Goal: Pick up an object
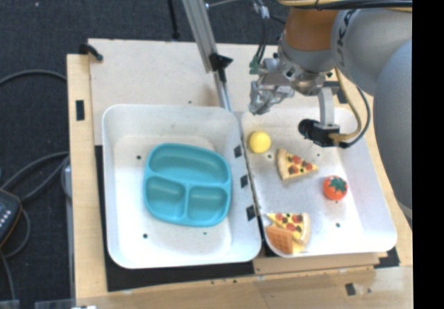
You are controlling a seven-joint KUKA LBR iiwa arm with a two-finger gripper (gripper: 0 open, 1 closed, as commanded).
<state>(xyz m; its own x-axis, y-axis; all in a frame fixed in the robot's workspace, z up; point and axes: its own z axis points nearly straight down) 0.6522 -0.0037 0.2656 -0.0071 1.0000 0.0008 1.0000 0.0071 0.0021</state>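
Gripper (261, 103) is hovering at the right bin's (361, 228) eleven o'clock corner; whether its jaws are parted, I cannot tell. Yellow ball (259, 142) is sitting just below, needing a centred descent.

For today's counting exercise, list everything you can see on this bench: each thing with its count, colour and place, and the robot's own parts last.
bins: 2, white, side by side on the bench
divided plate: 1, turquoise, left bin
ball: 1, yellow, right bin, far left corner
pizza slices: 2, tan with red dots, right bin, one mid, one at near edge
tomato: 1, red, right bin, right of middle
metal pole: 1, silver, behind the bins
arm: 1, grey with orange band, from the right
end effector: 1, metal, above the ball
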